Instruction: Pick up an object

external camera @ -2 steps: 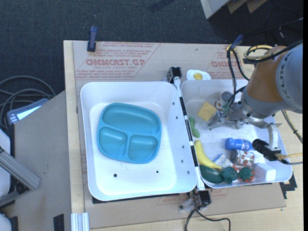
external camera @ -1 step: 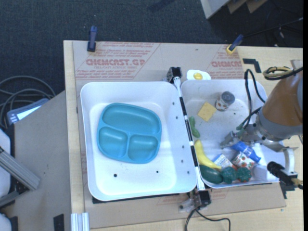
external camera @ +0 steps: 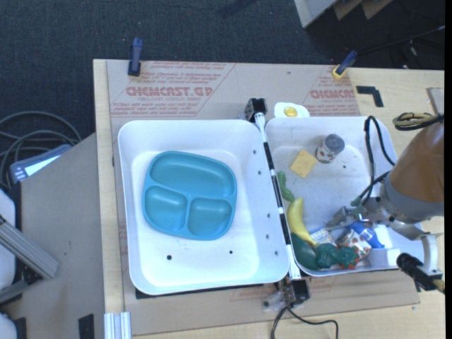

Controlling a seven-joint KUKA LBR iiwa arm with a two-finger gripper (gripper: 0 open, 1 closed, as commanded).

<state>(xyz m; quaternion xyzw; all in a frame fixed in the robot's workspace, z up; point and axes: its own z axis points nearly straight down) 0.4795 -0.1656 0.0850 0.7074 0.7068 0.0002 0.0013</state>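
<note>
The right white bin (external camera: 353, 129) holds several objects. A yellow square piece (external camera: 304, 164) and a small round jar (external camera: 329, 147) lie toward its back. A banana (external camera: 296, 221) lies along its left wall, with a small green item (external camera: 284, 188) just behind it. A dark green toy (external camera: 332, 255) sits in the front corner beside a blue, red and white packet (external camera: 364, 237). My gripper (external camera: 351, 219) is low in the bin's front right part, directly over the packet and just right of the banana. The wrist hides what is under it.
The left bin (external camera: 134, 189) holds a blue divided plate (external camera: 189, 195). A yellow and white item (external camera: 291, 110) sits behind the right bin. A black cable (external camera: 370, 143) loops over that bin's right side. Clamps (external camera: 135, 55) hold the board's back edge.
</note>
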